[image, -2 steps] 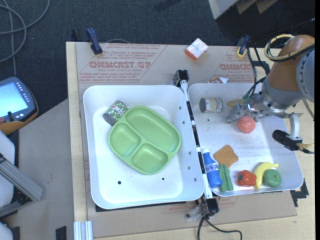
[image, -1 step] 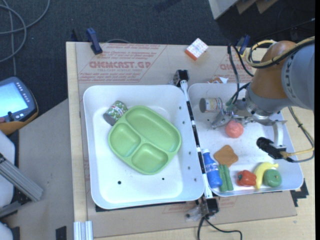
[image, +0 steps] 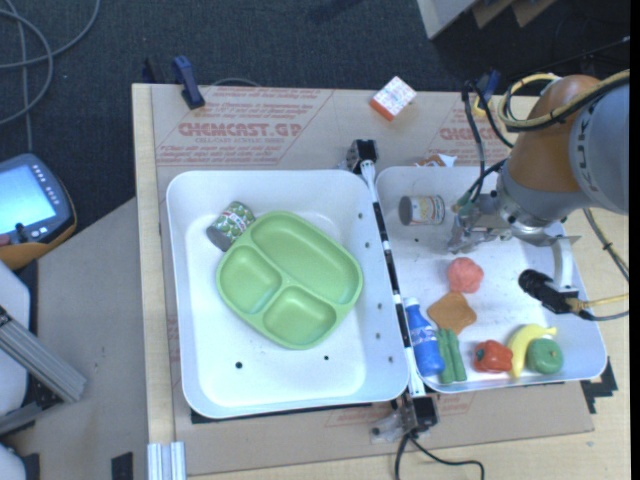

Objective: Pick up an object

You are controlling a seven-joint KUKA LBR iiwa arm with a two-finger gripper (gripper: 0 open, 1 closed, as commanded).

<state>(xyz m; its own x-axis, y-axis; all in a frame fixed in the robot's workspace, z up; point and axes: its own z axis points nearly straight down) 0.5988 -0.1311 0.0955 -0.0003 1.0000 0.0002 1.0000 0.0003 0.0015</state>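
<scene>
My gripper (image: 466,230) hangs low over the back part of the right bin (image: 570,268), just right of a small tin can (image: 422,210) that lies on its side. A pink ball (image: 464,274) rests just in front of the gripper. Nearer the front lie an orange piece (image: 453,313), a blue bottle (image: 421,338), a green stick-like item (image: 451,356), a red pepper (image: 490,356), a banana (image: 526,341) and a green apple (image: 546,357). Nothing shows between the gripper's tips.
The left bin (image: 200,358) holds a green divided plate (image: 290,278) and a small grey-green can (image: 231,224) at the plate's back left. An orange-and-white cube (image: 393,97) lies on the bench behind the bins. The bins' shared wall (image: 385,268) runs close to the bottle.
</scene>
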